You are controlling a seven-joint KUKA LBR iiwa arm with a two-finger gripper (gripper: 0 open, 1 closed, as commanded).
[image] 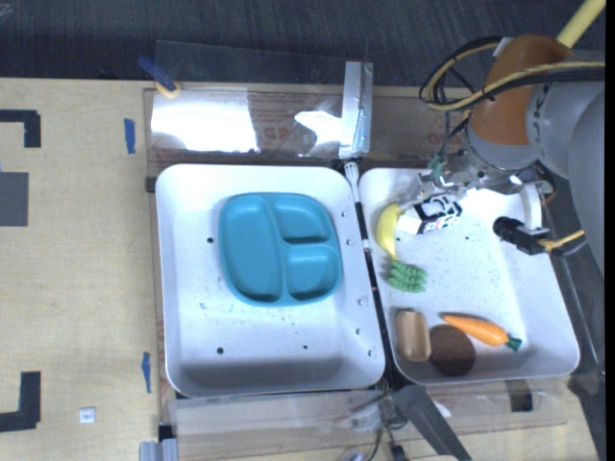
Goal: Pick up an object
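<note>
Gripper low at upper left of the right bin, just beside the banana; finger state cannot be told. Suggest centring over the banana before closing.

A blue divided plate is lying flat near the middle of the left white bin. Behind that bin a shiny clear sheet is catching glare, touching a metal bar. Blue tape strips are sticking to the wooden surface.
</note>
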